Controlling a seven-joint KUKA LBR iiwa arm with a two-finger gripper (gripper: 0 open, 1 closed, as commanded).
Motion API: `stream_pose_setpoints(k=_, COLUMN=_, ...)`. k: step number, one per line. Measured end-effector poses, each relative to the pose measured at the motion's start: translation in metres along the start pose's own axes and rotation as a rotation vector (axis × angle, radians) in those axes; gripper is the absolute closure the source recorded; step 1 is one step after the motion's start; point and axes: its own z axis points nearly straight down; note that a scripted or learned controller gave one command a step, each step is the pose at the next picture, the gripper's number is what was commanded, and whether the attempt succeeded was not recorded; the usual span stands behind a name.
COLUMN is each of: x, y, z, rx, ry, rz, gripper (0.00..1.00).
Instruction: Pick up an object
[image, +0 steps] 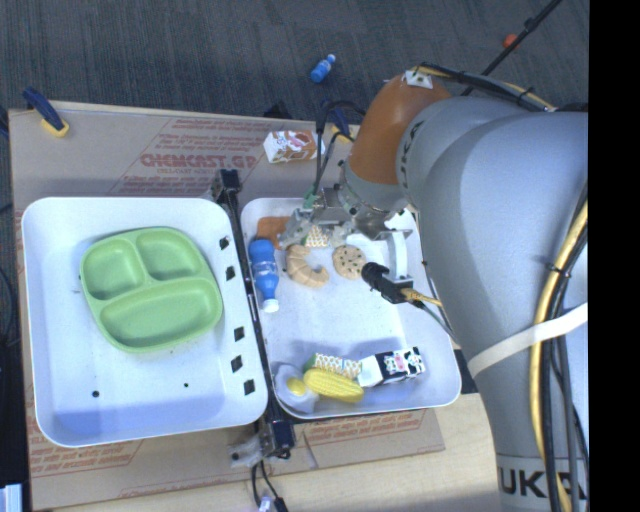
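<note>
My gripper (306, 222) reaches down into the far end of the right bin (340, 325), under the orange wrist band. It hangs over a small waffle-patterned piece (319, 237), close to a tan croissant-shaped toy (305, 267) and a round brown cookie (348, 261). An orange-brown item (271, 228) lies just left of it. A blue bottle (263, 272) lies along the bin's left wall. At the near end lie a yellow corn cob (333, 384) and a black-and-white spotted box (400, 365).
The left bin (60, 390) holds a green divided plate (152, 287). A black divider with clips (240, 300) separates the bins. The grey arm covers the right bin's right rim. A small packet (290, 146) lies on the cardboard behind the bins.
</note>
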Motion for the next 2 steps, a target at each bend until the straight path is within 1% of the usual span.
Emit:
stream_pose_setpoints(k=1, x=0.0164, y=-0.0024, z=0.0111, rx=0.001, ry=-0.015, rz=0.016, gripper=0.0)
stream_pose_setpoints(k=2, x=0.0201, y=-0.0021, z=0.0023, rx=0.003, ry=-0.009, rz=0.009, gripper=1.0)
